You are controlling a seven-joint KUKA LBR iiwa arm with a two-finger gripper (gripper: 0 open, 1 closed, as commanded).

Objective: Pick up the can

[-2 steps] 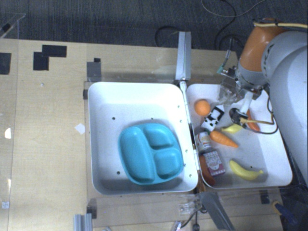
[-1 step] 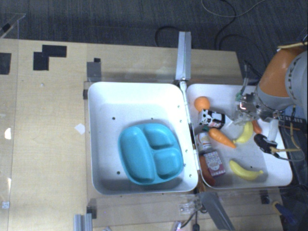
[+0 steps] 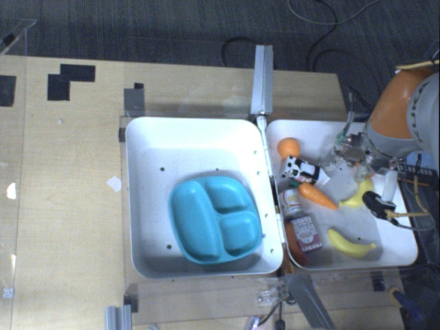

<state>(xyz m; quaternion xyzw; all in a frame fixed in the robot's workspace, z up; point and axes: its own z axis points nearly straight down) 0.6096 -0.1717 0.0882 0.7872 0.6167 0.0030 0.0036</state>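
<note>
Starting at your left, you see the pale wooden bench top (image 3: 69, 184) with flat black square markers stuck near its far edge, and then the left shallow white plastic bin (image 3: 148, 150) with rounded corners and a smooth, slightly glossy floor. In it lies a turquoise plastic divided plate (image 3: 214, 218), rounded and smooth, with one long compartment and two smaller ones, sitting toward the bin's near side. A grey metal rail (image 3: 262, 81) runs up from the seam between the bins. Moving into the right shallow white plastic bin (image 3: 405, 253), you find the can (image 3: 303, 234) lying on its side close to the bin's left wall in the near corner, a dark cylinder with a red-brown printed label and a dull sheen. Just beyond it lies an orange tapered carrot (image 3: 318, 196), and past that a small black-and-white spotted cow toy (image 3: 300, 170) and a round orange fruit (image 3: 289, 147). A curved yellow banana (image 3: 351, 243) rests near the front wall to the right of the can, and a second yellow piece (image 3: 361, 192) lies farther back. At your right, the grey arm with its orange band reaches in, its gripper (image 3: 350, 153) low over the far right part of the bin, well apart from the can; you cannot tell how far its jaws stand.
</note>
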